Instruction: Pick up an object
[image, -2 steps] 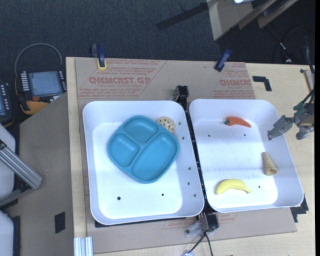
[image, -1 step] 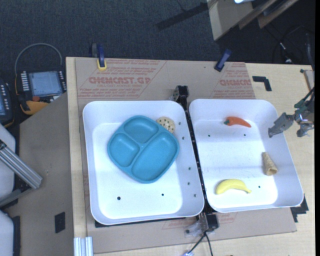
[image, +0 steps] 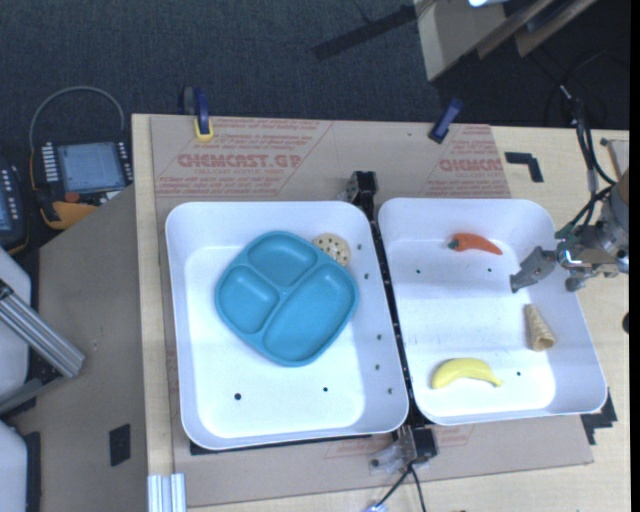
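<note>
The gripper (image: 556, 270) hangs at the right edge of the right bin (image: 575, 395), its two dark fingers spread apart with nothing between them — one fingertip (image: 527, 275) reaches in over the bin's floor.

Just below it, near the right wall, lies a tan cone-shaped piece (image: 540, 327), like an ice-cream cone, long axis roughly up and down in the view, wider end toward the bottom. An orange carrot (image: 476, 243) with a small green end lies near the bin's far side, long axis across the view, green end to the left. A yellow banana (image: 465, 374) rests near the near side, lying across the view, curved with its ends dipping down.

In the left bin (image: 200, 400) sits a blue divided plate (image: 287, 297) with three compartments, tilted in plan, and a round cookie (image: 331, 247) touches its upper right rim.

The brown board (image: 300, 150) beneath carries red print — "CHEMCAST GP" can be read, partly repeated at right.
</note>
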